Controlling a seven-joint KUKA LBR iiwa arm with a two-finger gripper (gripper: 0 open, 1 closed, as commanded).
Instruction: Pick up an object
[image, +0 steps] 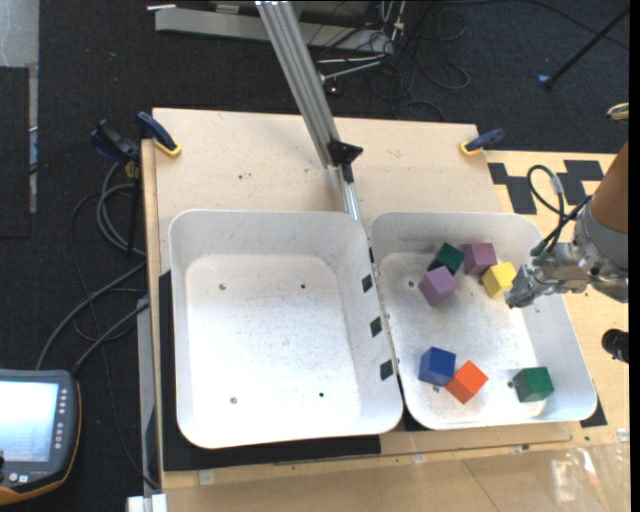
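The pincer (520, 295) hangs low in the right bin (560, 330), just beside the yellow cube (498, 278) on that cube's right, and whether it is apart or together I cannot tell. Left of the yellow cube sit two purple cubes (437, 285) and a dark green one (447, 258); nearer the bin's front edge lie a blue cube (436, 366), an orange cube (466, 382) and a green cube (533, 384).

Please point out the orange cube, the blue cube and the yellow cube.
Orange plastic cube (467, 381), camera view, top face.
Blue plastic cube (437, 365), camera view, top face.
Yellow plastic cube (498, 278), camera view, top face.
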